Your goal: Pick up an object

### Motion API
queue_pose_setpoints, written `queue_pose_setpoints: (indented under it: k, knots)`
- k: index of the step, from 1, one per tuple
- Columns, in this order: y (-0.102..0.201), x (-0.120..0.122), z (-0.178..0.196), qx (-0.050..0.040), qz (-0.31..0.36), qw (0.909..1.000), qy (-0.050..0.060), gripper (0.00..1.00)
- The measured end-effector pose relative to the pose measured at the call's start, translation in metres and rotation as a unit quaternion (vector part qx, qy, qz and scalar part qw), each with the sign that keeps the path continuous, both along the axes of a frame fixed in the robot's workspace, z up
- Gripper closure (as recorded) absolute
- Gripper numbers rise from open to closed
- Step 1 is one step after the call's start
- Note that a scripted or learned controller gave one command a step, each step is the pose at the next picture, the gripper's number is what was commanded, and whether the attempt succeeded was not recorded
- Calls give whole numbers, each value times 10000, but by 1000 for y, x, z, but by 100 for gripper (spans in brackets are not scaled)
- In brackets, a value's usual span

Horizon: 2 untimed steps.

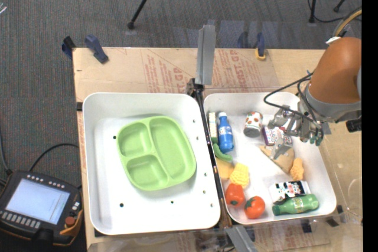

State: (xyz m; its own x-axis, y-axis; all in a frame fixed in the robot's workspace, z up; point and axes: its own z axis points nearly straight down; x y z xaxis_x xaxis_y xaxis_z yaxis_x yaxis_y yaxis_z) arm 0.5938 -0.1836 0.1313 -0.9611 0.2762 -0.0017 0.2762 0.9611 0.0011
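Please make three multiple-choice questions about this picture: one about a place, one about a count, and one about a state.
1. Where does the green divided plate lie?
A. In the left bin
B. In the right bin
C. On the floor

2. How many compartments does that plate have?
A. Two
B. Three
C. Five

3. How does the green bottle rest?
A. Upright
B. On its side
C. On the plate

Answers:
1. A, it sits in the left bin, away from the toys.
2. B, two smaller sections and one long section show.
3. B, it lies flat near the front edge of the right bin, far from the end effector.
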Motion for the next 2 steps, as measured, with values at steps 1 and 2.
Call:
queue_pose_setpoints:
  k: [1, 2]
  knots:
    - [56, 30, -48, 21, 1188, 9929, 84, 0]
    - [94, 41, -46, -7, 1815, 9833, 106, 0]
